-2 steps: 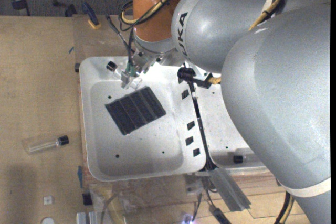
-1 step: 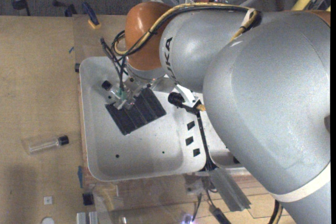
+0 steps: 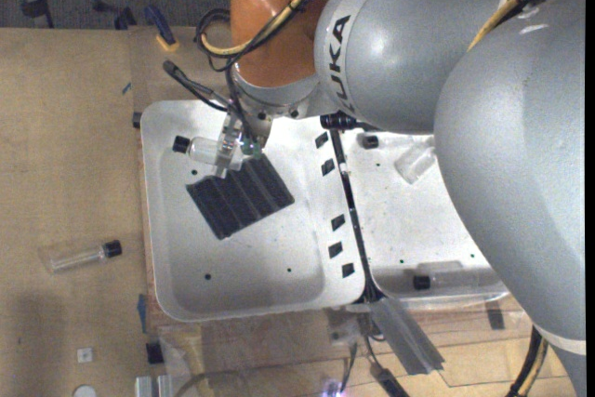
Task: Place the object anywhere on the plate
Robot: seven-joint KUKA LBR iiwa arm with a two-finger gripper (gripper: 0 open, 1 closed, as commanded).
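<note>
Vial [image 3: 192,147] lies touching end effector [image 3: 229,155] above dark ribbed plate [image 3: 240,195]; grip state unclear.

The arm [image 3: 446,60] is extended from the right across the frame, its grey links seen large in the foreground. The orange band [image 3: 270,14] is located above the wrist, with a yellow-black cable routed over it. The gripper [image 3: 230,153] is directed downward below the wrist.
</note>
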